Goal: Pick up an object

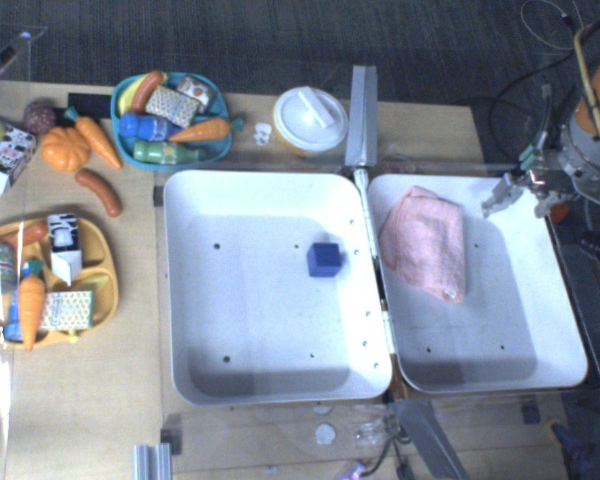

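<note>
A small blue cube (325, 259) rests near the middle of the left bin (210, 358), slightly right of centre. A crumpled pink cloth (426, 243) lies in the left half of the right bin (520, 358). My gripper (520, 199) hangs over the right bin's far right corner, to the right of the cloth and apart from it. Its two fingers (494, 197) stand apart, open, with nothing between them. The grey arm with its orange band (590, 118) comes in from the right edge.
On the bench to the left sit a blue bowl of toy food (170, 120), a yellow tray of toys (45, 283), a toy pumpkin (62, 148), a carrot and a sausage (100, 192). A white lidded tub (311, 118) stands behind the bins. Cables hang at the right.
</note>
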{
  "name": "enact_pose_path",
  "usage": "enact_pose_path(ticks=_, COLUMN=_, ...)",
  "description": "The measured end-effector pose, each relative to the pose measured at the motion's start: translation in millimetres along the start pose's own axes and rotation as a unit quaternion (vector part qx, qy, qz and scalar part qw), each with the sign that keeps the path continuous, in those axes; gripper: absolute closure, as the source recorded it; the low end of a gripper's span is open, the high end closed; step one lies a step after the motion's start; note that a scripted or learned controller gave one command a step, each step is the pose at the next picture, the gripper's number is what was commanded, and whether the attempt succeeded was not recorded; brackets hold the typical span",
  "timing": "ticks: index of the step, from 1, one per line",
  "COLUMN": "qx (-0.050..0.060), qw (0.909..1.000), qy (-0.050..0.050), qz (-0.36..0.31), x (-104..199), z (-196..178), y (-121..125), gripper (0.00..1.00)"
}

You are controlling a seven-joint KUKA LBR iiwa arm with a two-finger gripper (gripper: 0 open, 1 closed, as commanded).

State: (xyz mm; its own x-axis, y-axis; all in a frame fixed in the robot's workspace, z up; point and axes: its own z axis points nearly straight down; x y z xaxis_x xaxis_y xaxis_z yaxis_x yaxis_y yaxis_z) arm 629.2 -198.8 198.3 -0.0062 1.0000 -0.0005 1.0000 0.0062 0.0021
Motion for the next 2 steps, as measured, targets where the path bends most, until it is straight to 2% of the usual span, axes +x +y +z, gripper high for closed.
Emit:
enact_pose_path(ticks=1, qx=0.0, qw=0.9989, qy=0.0, qz=-0.047, x=56.5, z=93.5, y=-32.2, gripper=0.0)
enact_pose_path(ticks=2, qx=-0.007, qw=0.9959, qy=-0.002, qz=-0.09, x=70.7, z=107.4, y=-49.4, gripper=0.0)
